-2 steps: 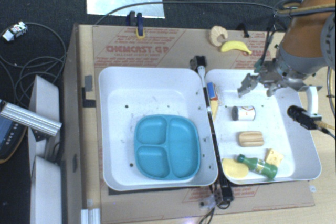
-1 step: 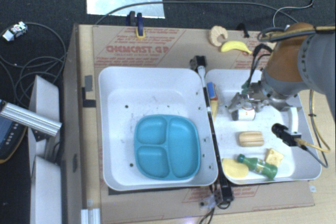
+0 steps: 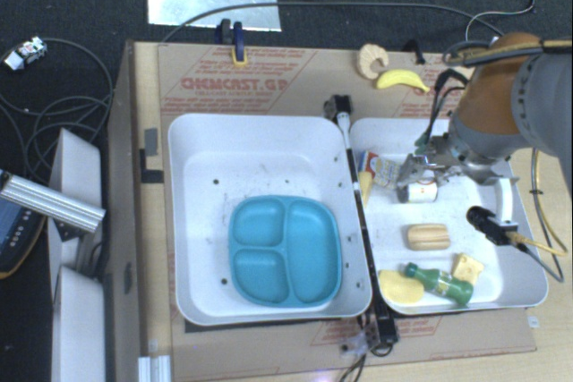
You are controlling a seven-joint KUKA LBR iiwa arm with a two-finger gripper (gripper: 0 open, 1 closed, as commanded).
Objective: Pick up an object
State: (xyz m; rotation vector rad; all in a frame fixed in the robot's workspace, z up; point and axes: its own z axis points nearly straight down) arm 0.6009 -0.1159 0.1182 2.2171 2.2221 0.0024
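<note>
Gripper (image 3: pixel 421 177) low in the upper part of the right bin (image 3: pixel 528 282), over a small white-and-red item (image 3: pixel 421 191); the view is too blurred there to tell how far the fingers are parted or whether anything sits between them. For a clean grasp, judged: centre the fingers on one item and close fully before lifting, keeping clear of the colourful packet (image 3: pixel 380 170) just to the left. Bread roll (image 3: pixel 427 236) lies near, below the gripper; green bottle (image 3: pixel 439 282) and cheese wedge (image 3: pixel 466 268) further down. Blue divided plate (image 3: pixel 285 250) sits in the left bin (image 3: pixel 192 219).
</note>
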